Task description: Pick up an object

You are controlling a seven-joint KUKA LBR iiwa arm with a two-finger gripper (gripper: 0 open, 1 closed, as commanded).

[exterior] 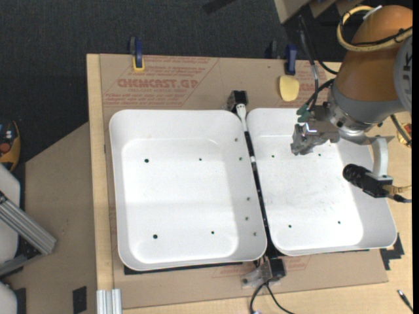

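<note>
Two shallow white plastic bins (121,175) side by side, grey metal gripper (303,146) hanging over the right bin (340,237), honestly can't tell how wide it's spread.

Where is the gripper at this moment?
In the camera view, the gripper is over the right-hand bin, near its far rim, close to the pale yellow piece lying on the board.

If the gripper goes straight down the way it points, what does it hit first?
Likely the white floor of the right bin, near its far left corner, below the gripper; height is unclear.
</note>
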